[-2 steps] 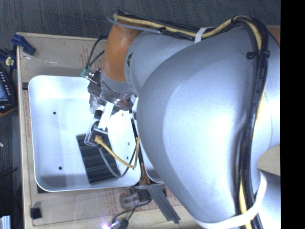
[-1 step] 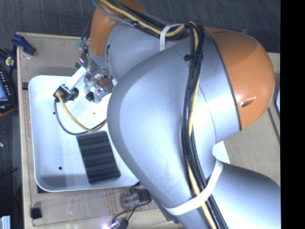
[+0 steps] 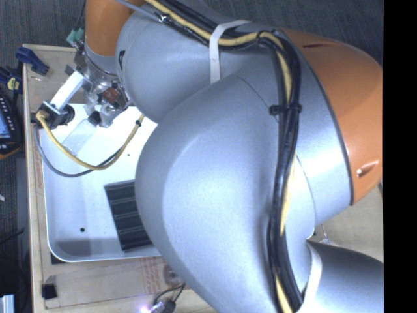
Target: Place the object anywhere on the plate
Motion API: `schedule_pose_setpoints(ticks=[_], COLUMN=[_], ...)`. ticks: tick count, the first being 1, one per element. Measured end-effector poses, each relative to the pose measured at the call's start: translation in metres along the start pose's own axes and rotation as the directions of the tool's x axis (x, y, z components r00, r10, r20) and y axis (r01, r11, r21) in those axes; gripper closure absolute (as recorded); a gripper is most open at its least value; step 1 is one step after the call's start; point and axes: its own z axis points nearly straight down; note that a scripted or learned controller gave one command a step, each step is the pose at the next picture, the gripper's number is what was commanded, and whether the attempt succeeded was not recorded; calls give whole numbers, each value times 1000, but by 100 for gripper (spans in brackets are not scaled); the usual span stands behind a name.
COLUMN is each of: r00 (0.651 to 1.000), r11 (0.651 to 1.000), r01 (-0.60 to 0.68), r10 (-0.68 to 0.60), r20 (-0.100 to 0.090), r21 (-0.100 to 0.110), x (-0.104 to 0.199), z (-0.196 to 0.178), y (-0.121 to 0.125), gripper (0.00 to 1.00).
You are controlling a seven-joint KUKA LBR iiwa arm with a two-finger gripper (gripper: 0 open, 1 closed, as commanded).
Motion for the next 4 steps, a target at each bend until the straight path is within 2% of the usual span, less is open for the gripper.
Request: schedule_pose_setpoints(ticks=[1,2,3,4], r00=[990,996,886,990], r11=[990,996,886,990], r01=[-138,94,464,139], r10=[138,-94,-464,-139], r20=[-3,-1,2,7], r21=[-3,1,5,5], x=[16,2,-72,-101], z=[-61,-186,-185,-43], y=[-1,-8,22,-35], gripper=[100,100,100,100])
